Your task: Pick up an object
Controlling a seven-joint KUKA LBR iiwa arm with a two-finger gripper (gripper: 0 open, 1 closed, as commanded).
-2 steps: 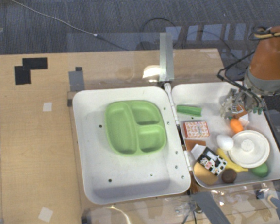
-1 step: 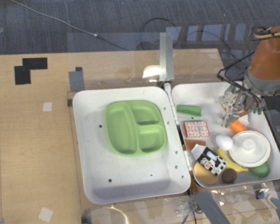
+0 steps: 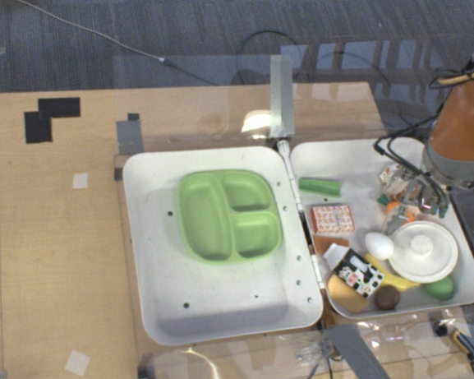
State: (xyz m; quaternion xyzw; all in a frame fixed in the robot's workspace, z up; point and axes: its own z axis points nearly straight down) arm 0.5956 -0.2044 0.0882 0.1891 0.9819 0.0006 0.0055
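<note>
Over the right bin's far right corner (image 3: 468, 205), the arm (image 3: 462, 128) reaches in, its orange band in plain sight and its wrist hanging above the clutter. The gripper (image 3: 415, 198) sits low among cables and small parts there, and I cannot tell whether it is open, closed or gripping anything; nothing is visibly lifted clear of the bin.

That right bin holds all the candidates. A green cylinder (image 3: 320, 187) lies near its far left corner. Just nearer, along the left edge, rests a small red-patterned card (image 3: 333, 218). A white round lid (image 3: 424, 251) sits by the right edge, with a white egg (image 3: 380, 245) touching its left side. Toward the near edge lie a black-and-white patterned block (image 3: 360, 274), a dark brown ball (image 3: 387, 298) and a green ball (image 3: 440, 288) near the near right corner. A few small orange and pale pieces (image 3: 393, 187) lie right under the wrist, too jumbled to name.

The left bin (image 3: 154, 233) carries a green divided tray (image 3: 229, 216) at its middle, well apart from the arm.

By my judgement the task is at the reaching stage: the arm is positioned over the small pieces by the far right corner, but no object is yet shown secured or raised. Closing on something and lifting it clear remains to be done.
</note>
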